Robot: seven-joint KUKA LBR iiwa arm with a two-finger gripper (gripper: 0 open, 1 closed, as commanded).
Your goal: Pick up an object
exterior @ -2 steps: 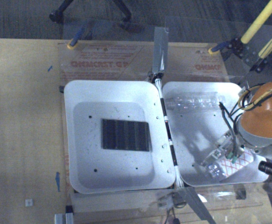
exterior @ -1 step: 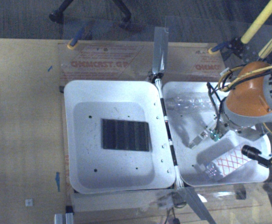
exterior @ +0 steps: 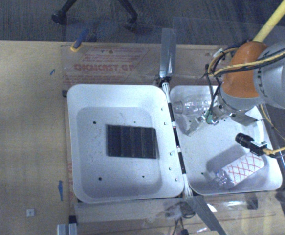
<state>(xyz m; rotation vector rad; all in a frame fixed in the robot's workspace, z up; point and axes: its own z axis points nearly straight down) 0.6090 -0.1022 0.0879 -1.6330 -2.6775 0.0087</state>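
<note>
The see-through plastic bottle (exterior: 193, 112) looks light, slippery and squashy, best pinched across its middle; the hand's (exterior: 211, 117) state cannot be told.

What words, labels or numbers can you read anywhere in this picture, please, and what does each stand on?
Red lettering on the clear sheet behind the left bin: one line of capitals, too blurred and faint to read with confidence.
Red-and-white lattice-patterned pack in the right bin: a pattern, no text legible.
Clear plastic bottle in the right bin: no readable label.
Dark ridged panel in the left bin: no writing.
</note>
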